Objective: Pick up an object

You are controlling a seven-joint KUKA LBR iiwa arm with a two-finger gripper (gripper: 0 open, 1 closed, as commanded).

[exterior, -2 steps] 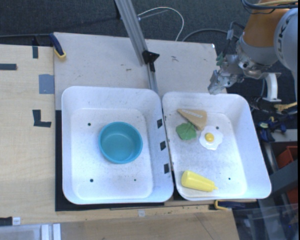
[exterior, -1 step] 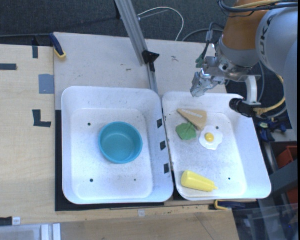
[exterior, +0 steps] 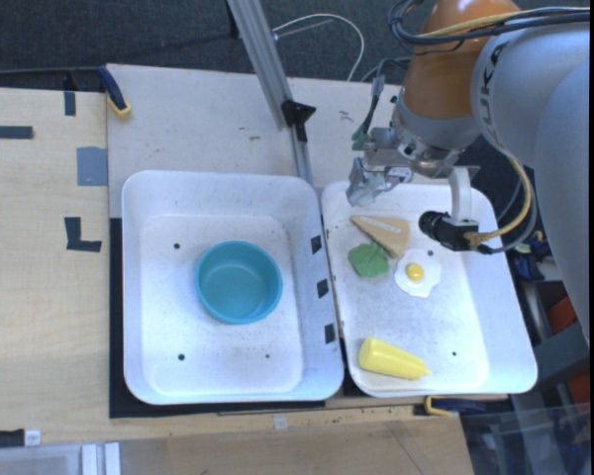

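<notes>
Cheese wedge point(exterior: 384, 232) lies ungrasped in the right bin point(exterior: 495, 364); the gripper point(exterior: 369, 188) hovers just above-left, finger state unclear, pickup undone.

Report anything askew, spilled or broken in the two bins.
Nothing stands out. The blue bowl sits upright in the left bin; the cheese wedge, green leaf, fried egg and yellow piece lie loose in the right bin.
</notes>
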